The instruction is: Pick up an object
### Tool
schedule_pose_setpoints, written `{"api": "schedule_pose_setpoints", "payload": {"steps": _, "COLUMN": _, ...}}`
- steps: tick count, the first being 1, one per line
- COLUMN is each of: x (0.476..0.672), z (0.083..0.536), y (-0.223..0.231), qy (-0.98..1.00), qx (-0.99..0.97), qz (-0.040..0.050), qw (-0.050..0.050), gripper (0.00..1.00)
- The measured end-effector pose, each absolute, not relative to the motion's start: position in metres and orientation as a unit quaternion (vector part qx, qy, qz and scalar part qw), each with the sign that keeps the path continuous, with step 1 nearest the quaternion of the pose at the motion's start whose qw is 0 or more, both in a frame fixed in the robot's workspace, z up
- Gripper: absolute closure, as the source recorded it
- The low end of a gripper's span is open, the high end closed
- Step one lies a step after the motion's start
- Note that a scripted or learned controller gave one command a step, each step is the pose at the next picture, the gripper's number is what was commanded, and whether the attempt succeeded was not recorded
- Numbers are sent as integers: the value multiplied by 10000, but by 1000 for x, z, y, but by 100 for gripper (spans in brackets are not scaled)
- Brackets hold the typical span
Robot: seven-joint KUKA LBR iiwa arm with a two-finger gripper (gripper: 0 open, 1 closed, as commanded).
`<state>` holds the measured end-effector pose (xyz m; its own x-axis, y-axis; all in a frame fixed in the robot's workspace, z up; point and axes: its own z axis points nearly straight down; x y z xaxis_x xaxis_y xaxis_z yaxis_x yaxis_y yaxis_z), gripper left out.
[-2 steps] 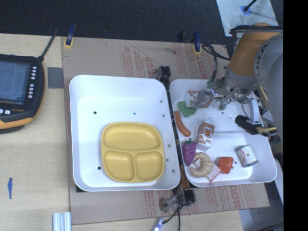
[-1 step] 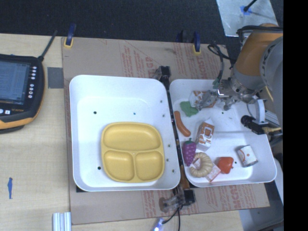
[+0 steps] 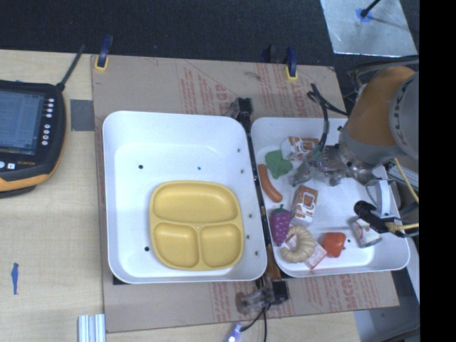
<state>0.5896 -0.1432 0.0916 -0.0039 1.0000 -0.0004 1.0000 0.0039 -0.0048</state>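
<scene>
the step looks like the reach: the gripper (image 3: 311, 168) hangs low in the right bin (image 3: 385, 262), just above the small carton (image 3: 305, 204); i cannot tell its state. next it must descend squarely over the small carton.

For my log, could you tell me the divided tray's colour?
Yellow tray, seen in the camera view.

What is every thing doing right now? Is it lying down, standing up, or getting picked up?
Yellow tray: lying flat in the left bin, right side up.
Hot dog: lying in the right bin, not held.
Grapes: lying by the bin's left wall.
Bagel: lying flat.
Small carton: lying on its side.
Gripper: low over the right bin, near the carton.
</scene>
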Motion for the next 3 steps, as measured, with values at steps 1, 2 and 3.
{"api": "schedule_pose_setpoints", "payload": {"steps": 1, "x": 649, "z": 92, "y": -117, "qy": -7066, "qx": -7076, "qz": 81, "qw": 69, "gripper": 0}}
{"api": "schedule_pose_setpoints", "payload": {"steps": 2, "x": 648, "z": 100, "y": -116, "qy": -7079, "qx": -7061, "qz": 90, "qw": 111, "gripper": 100}}
{"api": "schedule_pose_setpoints", "payload": {"steps": 3, "x": 603, "z": 131, "y": -126, "qy": -7087, "qx": -7055, "qz": 17, "qw": 8, "gripper": 100}}
